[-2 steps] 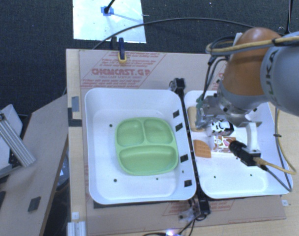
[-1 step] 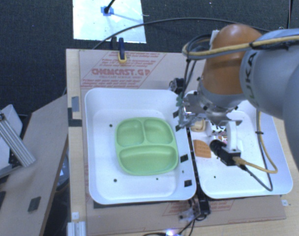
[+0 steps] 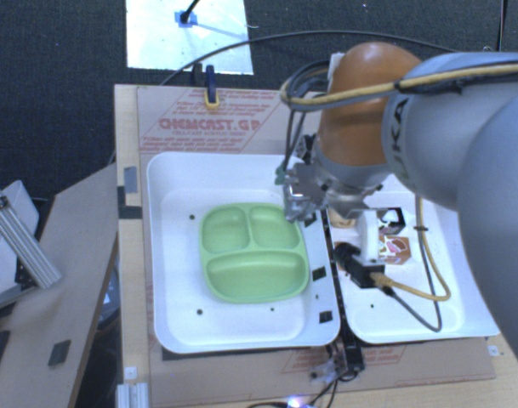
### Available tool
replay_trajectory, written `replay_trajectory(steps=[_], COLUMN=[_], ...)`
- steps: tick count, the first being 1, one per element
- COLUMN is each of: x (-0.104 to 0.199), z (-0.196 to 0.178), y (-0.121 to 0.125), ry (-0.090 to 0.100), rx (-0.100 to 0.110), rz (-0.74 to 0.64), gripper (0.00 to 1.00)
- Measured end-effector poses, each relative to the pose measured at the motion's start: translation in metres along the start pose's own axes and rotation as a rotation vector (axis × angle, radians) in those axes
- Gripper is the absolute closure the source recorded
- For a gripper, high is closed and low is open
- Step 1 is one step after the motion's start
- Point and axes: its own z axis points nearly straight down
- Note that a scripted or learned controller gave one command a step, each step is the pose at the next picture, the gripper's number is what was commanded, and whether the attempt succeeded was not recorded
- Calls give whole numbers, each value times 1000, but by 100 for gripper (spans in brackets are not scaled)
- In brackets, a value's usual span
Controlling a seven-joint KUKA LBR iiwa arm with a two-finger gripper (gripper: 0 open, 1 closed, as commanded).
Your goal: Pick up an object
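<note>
1 green plate (image 3: 254,257) — gripper (image 3: 298,206) at its upper-right rim.

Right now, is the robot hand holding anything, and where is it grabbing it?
It cannot be told. The gripper sits at the upper right corner of the green plate in the left bin, but the wrist hides any grip.

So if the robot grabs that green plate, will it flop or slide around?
Probably no flopping: the green plate looks like stiff moulded plastic with three sections. It seems light and lies flat in the left bin, so a push might slide it. Its low, smooth rim could slip from the gripper.
</note>
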Motion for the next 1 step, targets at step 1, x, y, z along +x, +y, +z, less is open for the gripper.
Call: replay_trajectory(steps=[1], x=[-2], z=[0], y=[0], ry=[0], rx=[0], rz=[3], gripper=[0])
